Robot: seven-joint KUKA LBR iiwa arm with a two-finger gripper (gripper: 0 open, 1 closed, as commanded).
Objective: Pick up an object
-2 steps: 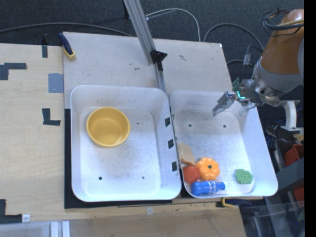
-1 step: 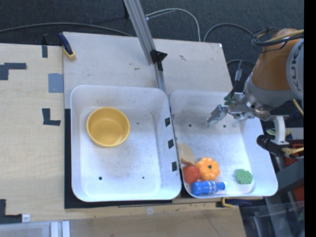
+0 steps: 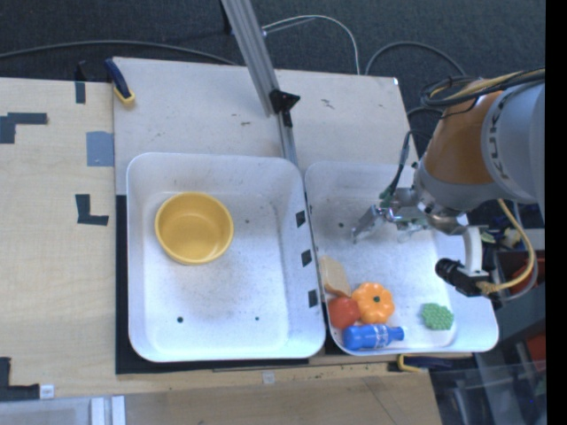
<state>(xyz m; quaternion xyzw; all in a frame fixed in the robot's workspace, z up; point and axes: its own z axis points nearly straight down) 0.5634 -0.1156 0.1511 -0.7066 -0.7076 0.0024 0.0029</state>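
From the one camera above the bench, my gripper (image 3: 368, 222) hangs over the upper middle of the right bin (image 3: 354, 180), right of centre in the frame, above bare white floor. My fingers appear as thin grey prongs pointing toward the frame's left and a little down. They look slightly spread with nothing between them, so I am carrying nothing.

What I could pick lies in a cluster at the lower edge of that same bin. There is a red ball-like thing (image 3: 344, 311), and an orange pumpkin-shaped toy (image 3: 374, 301) touching it. A blue bottle (image 3: 372, 336) lies on its side just below them, and a tan wedge (image 3: 334, 276) sits against the bin's left wall. A green bumpy piece (image 3: 436, 316) sits apart toward the lower right. In the left bin (image 3: 142, 237) a yellow bowl (image 3: 194, 227) stands by itself in the upper left part.

Risks, as I judge them:
- The red, orange and blue things are crowded together, so closing on one may push its neighbours, or pinch two at once.
- The round ones may roll out as my fingers shut.
- The tan wedge hugs the wall, so a finger may strike the rim.
- Coming straight down from here I would shut on nothing.

My fingertips are small and blurred against the speckled floor, so their exact gap and height above the bin are hard to judge. I cannot say what the tan wedge is.
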